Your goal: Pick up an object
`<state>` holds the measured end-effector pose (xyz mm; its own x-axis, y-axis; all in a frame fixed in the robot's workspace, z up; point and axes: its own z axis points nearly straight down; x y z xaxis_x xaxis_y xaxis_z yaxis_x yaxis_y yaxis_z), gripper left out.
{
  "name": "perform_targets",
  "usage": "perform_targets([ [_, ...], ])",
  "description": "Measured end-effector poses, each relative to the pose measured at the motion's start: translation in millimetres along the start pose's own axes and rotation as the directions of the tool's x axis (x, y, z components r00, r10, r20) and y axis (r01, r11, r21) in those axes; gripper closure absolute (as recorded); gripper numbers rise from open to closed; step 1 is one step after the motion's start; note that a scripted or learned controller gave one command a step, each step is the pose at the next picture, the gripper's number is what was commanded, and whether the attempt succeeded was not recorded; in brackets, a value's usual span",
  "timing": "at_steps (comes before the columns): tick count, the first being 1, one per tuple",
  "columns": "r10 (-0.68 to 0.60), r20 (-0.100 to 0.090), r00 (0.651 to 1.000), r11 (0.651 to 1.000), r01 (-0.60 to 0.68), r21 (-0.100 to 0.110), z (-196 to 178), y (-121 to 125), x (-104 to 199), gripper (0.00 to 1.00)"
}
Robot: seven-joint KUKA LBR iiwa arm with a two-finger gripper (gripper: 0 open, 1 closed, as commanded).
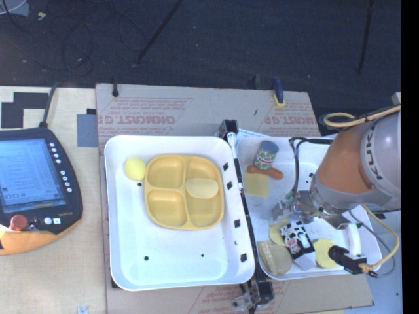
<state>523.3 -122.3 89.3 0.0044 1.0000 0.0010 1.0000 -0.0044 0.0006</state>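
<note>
Honestly, we can't tell how the two-finger gripper (296,220) stands over the right white plastic bin (304,269); a round yellow toy disc (323,254) sits just beside it, so crowded neighbours could spoil our grab

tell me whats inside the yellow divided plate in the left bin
The yellow divided plate holds one pale yellow piece in its right compartment. Its other compartments look bare. Whatever lies under that piece is covered.

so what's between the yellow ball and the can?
In the camera view, the yellow divided tray in the left bin lies between the ball and the can, then the black divider where the bins meet.
</note>
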Motion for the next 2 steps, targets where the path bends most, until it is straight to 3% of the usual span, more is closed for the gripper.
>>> perform_targets([
  [1, -0.003, 0.002, 1.0, 1.0, 0.003, -0.005, 0, -47, 12, 0.0],
  [2, 0.0, 0.017, 1.0, 1.0, 0.0, -0.008, -1, -6, 29, 0.0],
])
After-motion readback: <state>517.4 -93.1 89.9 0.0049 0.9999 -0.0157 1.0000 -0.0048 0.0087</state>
